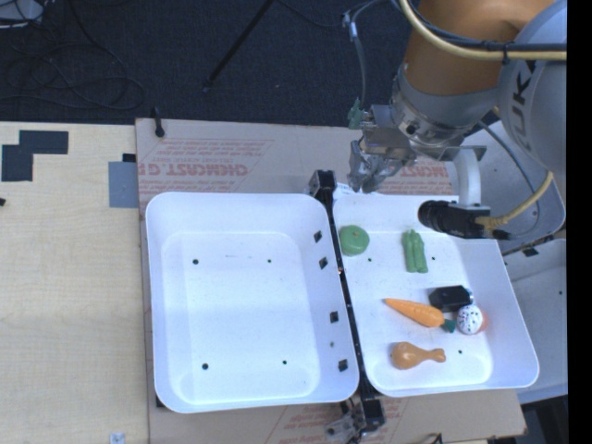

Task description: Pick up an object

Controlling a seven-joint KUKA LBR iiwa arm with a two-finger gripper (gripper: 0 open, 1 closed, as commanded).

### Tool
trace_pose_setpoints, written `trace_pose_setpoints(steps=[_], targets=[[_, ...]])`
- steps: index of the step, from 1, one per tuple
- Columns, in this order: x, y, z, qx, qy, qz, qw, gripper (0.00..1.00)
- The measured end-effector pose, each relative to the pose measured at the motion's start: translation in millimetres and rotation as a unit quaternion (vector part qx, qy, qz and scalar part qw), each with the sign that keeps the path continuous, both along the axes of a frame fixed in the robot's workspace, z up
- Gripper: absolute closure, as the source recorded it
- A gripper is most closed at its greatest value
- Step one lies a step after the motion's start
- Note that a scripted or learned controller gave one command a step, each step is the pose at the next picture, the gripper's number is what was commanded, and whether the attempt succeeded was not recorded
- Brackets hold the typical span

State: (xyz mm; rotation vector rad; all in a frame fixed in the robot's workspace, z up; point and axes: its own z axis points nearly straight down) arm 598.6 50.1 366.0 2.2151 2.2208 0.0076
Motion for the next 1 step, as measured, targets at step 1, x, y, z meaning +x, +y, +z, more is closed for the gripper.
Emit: trace_pose_setpoints(steps=[1], targets=[[3.1,75.5,-15.7,0.0002,0.005,0.002,1.0000,1.00]])
